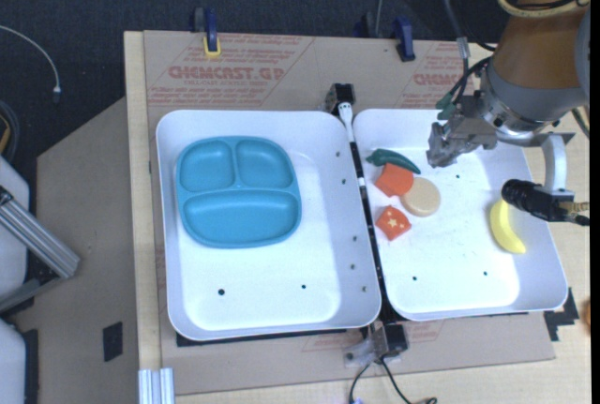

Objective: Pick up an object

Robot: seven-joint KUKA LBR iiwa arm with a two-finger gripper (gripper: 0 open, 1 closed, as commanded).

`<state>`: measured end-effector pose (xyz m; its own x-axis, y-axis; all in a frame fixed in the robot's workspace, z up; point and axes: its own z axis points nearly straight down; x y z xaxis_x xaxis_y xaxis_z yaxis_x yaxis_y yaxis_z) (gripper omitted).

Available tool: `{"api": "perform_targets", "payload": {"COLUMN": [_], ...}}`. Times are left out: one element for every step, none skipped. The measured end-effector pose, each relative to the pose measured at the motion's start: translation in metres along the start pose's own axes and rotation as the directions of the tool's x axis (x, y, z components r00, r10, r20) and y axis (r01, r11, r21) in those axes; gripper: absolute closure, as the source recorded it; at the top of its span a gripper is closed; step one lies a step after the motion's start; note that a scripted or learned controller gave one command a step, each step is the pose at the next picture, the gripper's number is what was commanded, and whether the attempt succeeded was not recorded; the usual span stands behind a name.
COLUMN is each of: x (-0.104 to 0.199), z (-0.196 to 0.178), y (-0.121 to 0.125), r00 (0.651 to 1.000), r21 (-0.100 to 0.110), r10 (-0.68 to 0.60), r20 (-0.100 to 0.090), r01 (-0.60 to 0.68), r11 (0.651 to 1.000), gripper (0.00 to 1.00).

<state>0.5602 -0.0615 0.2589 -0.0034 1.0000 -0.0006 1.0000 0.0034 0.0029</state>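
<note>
Right-hand bin, centre-right of frame: the gripper hangs above its upper part, fingers' state indiscernible, apparently positioned for a descent. Candidate objects lie loose below-left: green piece, orange block, tan disc, red block; banana at right.

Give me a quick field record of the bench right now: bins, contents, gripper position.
left bin: holds a blue divided plate
right bin: holds food items
items near divider: green piece, orange piece, red piece, tan round piece
item at right side: yellow banana
gripper: over the right bin's upper part, beside the tan round piece
fingers: cannot tell
</note>
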Motion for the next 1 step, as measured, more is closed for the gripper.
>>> {"api": "perform_targets", "payload": {"x": [0.0427], "z": [0.0088], "y": [0.0054], "r00": [1.000], "r21": [0.005], "r10": [0.001], "r20": [-0.001], "r01": [0.000], "r11": [1.000], "gripper": [1.00]}}
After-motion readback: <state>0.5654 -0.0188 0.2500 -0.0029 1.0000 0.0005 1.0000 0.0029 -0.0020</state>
